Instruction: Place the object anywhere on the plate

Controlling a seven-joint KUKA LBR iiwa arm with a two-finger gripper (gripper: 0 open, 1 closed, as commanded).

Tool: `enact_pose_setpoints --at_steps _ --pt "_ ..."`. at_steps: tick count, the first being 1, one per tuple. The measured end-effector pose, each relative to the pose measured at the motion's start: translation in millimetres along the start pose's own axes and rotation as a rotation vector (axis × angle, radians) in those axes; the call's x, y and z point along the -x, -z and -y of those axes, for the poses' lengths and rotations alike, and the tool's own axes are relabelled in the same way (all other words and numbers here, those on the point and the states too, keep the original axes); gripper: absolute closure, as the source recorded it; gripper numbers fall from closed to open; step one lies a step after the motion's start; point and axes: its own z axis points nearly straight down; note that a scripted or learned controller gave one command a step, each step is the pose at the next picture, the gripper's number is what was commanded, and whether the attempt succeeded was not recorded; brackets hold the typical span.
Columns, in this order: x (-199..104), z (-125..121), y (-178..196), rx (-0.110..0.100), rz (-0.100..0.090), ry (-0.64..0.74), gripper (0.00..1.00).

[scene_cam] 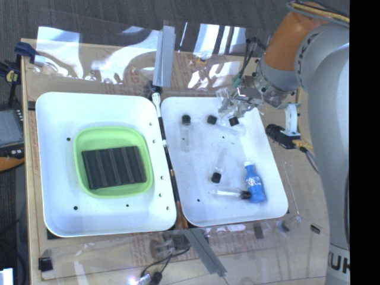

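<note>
Bottle, small and blue with a white cap, lies on its side in the right bin, near that bin's lower right corner. Its long axis runs nearly up and down the view, cap toward the top, tilted slightly left. Plate, green with a dark ribbed insert, sits in the middle of the left bin, well apart from the bottle. Tool hangs over the upper right part of the right bin, well above the bottle in the view, with open bin floor between them. Whether it is spread or pressed together cannot be told; clear parts blur it. Several clear vials with black caps lie scattered across the right bin; one lies just left of the bottle's base.
</note>
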Motion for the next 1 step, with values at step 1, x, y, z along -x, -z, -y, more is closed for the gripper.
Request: enact_pose_setpoints --at_steps 1 --pt "0.0 0.0 0.1 0.000 0.000 0.000 0.00"
